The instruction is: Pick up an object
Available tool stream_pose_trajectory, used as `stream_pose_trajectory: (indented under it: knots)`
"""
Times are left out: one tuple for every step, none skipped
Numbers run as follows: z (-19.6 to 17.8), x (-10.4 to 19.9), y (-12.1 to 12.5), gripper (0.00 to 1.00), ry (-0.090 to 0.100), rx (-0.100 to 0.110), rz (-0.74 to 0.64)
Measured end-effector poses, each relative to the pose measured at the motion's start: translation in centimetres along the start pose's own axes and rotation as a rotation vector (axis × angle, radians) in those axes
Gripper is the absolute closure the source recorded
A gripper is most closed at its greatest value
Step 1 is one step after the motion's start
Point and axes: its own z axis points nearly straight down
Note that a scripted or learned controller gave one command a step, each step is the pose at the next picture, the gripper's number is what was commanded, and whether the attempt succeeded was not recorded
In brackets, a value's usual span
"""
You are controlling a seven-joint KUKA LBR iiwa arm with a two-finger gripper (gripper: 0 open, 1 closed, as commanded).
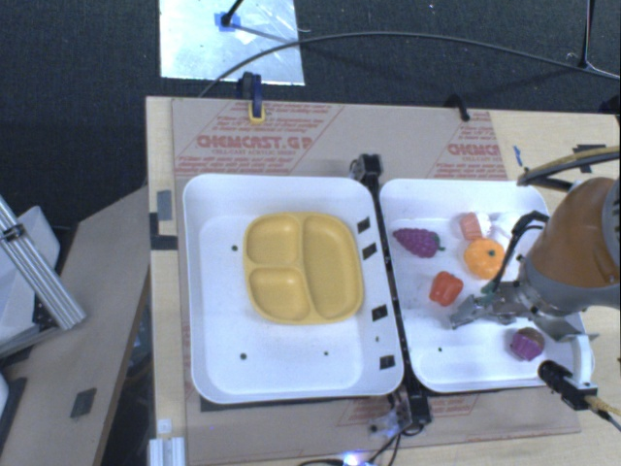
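The right white bin (456, 365) holds several small toys: a purple grape bunch (417, 242), a red pepper (445, 287), an orange fruit (482, 257), a salmon-pink piece (471, 225) and a dark purple item (527, 344). My gripper (468, 316) hangs low over this bin, just below and right of the red pepper and left of the dark purple item. Nothing can be seen held in it. The arm's orange band (577, 246) covers the bin's right side.
The left white bin (218, 357) holds a yellow divided plate (301, 266). A black-clipped divider (386, 289) runs between the two bins. A brown board (291, 139) lies under them, and a black cable (519, 231) loops near the orange fruit.
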Motion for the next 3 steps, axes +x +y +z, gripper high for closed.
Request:
stream_pose_trajectory:
  knots:
    - [-1.3, 0.0, 0.1, 1.00, -0.001, -0.004, -0.001]
    - [-7.1, -0.8, 0.9, 1.00, -0.003, -0.009, -0.003]
    - [-11.9, -1.7, 1.0, 1.00, -0.004, -0.009, -0.003]
